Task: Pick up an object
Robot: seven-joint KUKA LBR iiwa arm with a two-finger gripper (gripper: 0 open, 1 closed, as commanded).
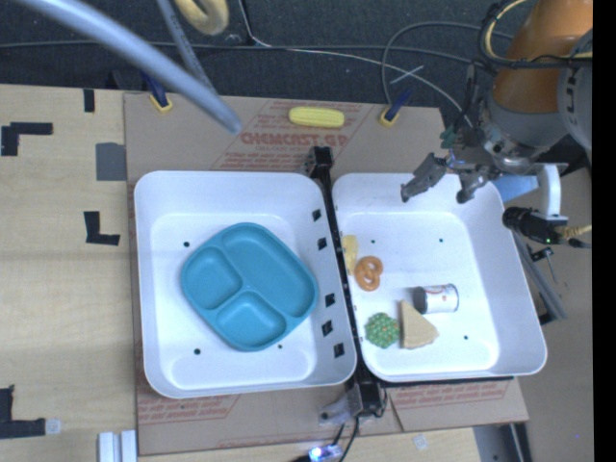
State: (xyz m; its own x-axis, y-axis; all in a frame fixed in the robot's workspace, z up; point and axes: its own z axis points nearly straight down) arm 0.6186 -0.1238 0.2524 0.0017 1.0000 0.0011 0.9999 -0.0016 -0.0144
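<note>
The arm is showing a glossy orange band over grey casing, with thin black and pale cables looping around it. Below, the wrist is narrowing into a dark metal gripper carrying two slim dark fingers.

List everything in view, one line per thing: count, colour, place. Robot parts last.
bins: 2, white, side by side on the bench
divided plate: 1, blue, left bin
pretzel: 1, orange-brown, right bin near divider
green ball: 1, green, bumpy, right bin front
wedge: 1, tan, beside the green ball
small can: 1, white and dark, lying above the wedge
yellow piece: 1, pale yellow, right bin at divider
banana toy: 1, yellow, on cardboard behind bins
gripper: 1, dark grey, fingers spread, above right bin's back edge
</note>
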